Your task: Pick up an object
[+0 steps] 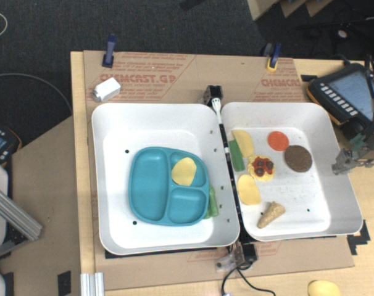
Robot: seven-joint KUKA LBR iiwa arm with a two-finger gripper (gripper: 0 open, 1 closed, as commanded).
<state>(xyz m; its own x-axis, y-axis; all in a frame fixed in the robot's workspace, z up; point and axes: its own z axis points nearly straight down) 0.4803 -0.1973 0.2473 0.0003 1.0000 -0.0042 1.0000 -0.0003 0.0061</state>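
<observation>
While gripper [349, 159] waits at right bin's [316, 119] right rim, claw state cannot be told. Approach step, nothing grasped. Candidates lie in right bin: brown disc [297, 158] nearest, red disc [278, 141] beside. Next: descend, close.

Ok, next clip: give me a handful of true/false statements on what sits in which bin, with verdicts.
1. A teal divided plate lies in the left bin. True.
2. The yellow piece on that plate sits in its largest compartment. False: it is in the upper right, smaller compartment.
3. The red disc and the brown disc lie in the right bin. True.
4. The cone-shaped tan piece lies in the left bin. False: it is near the front of the right bin.
5. A green strip lies near the right bin's left wall. True.
6. The claw is over the left bin. False: it is at the right bin's right edge.
</observation>
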